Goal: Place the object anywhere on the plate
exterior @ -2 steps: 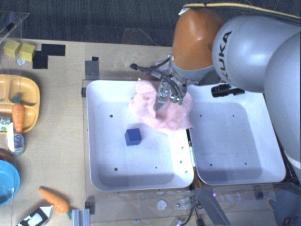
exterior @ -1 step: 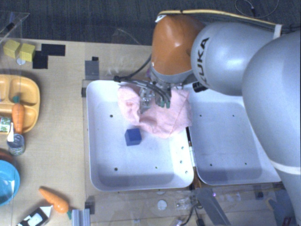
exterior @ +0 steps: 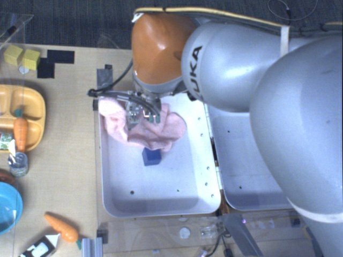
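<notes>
Over the pink cloth (exterior: 161,130) hangs the gripper (exterior: 142,115), beside a blue block (exterior: 151,157)

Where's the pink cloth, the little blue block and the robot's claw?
Crumpled pink cloth (exterior: 166,130): camera view, on its right fold.
Small blue block (exterior: 151,157): camera view, on its top face.
Claw (exterior: 142,114): camera view, between its fingertips, over the cloth.
</notes>
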